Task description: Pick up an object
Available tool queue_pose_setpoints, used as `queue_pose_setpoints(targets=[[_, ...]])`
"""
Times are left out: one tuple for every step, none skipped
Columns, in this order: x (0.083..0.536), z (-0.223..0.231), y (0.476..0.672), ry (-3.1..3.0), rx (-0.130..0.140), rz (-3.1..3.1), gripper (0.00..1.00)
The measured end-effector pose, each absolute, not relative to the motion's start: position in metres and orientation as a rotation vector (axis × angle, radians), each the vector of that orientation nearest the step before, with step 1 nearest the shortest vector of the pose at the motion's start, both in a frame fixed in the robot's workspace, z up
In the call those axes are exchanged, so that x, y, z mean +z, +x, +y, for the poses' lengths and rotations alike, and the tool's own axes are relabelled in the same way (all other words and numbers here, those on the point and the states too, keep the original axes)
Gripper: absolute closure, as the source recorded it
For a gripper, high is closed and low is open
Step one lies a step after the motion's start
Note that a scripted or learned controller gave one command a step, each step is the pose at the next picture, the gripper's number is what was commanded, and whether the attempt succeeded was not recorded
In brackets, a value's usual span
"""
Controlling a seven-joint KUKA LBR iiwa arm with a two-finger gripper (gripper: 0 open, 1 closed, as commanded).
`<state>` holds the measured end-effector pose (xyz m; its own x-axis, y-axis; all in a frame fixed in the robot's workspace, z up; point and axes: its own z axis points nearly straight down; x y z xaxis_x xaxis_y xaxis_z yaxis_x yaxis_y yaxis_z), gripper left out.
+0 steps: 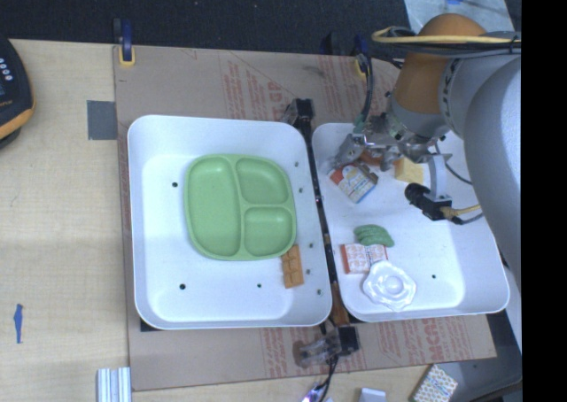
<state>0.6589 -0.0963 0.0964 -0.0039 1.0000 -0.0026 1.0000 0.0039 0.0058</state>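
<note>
We see the pincer [368,145] low over the back of the right bin [474,289], just above a small red-and-white box [355,183]; whether it is spread or pressed together we cannot tell. Nearer lie a green piece [374,235], a red packet [363,256] and a white lid [388,286]. The left bin [155,214] holds a green plate [239,206].
</note>
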Motion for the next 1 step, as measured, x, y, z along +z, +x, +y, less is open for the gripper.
queue_pose_setpoints(targets=[[0.1085,-0.0959,0.6597,2.210,0.005,2.227,1.00]])
